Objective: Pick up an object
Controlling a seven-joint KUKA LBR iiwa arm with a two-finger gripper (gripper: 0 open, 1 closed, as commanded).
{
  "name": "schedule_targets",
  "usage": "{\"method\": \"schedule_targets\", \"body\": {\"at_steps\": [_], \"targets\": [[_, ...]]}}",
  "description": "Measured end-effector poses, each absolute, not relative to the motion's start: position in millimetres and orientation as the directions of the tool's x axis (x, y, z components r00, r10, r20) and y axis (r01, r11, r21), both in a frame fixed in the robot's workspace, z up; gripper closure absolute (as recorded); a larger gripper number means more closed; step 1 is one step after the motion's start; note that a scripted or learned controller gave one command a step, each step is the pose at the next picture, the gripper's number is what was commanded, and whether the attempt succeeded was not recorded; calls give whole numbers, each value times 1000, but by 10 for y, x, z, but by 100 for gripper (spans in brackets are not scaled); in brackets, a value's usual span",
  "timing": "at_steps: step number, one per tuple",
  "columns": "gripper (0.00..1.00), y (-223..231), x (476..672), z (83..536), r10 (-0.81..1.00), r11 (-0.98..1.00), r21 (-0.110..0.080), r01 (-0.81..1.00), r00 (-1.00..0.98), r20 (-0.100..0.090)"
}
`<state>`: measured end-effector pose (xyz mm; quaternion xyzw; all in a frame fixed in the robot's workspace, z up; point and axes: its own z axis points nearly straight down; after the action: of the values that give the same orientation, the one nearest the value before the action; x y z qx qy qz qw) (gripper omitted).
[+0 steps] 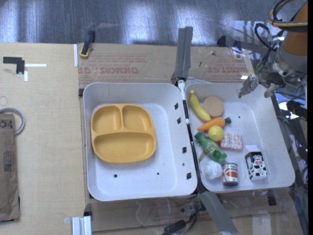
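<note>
Gripper [250,85] hangs over the right bin's [274,146] back corner, probably lining up a grab; honestly can't tell how it's set. Banana [199,106] sits closest.

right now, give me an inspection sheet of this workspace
surface: two white bins, left bin, right bin, on a cardboard-covered bench
job's things: right bin holds banana, carrot, lemon, green bottle, can, milk carton
clutter: yellow divided plate in left bin
grippers: pincer above right bin's far edge, state unclear
cables: black loops on arm
surroundings: brown paper bag at left
</note>
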<state>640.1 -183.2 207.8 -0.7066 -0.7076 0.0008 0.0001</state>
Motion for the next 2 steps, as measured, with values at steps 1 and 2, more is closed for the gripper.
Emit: {"method": "schedule_targets", "body": {"at_steps": [1, 2], "targets": [[100, -1834, 6406, 2167, 1000, 4, -1, 1000, -4, -3], [100, -2228, 6524, 3081, 1000, 3, 1, 1000, -3, -3]]}}
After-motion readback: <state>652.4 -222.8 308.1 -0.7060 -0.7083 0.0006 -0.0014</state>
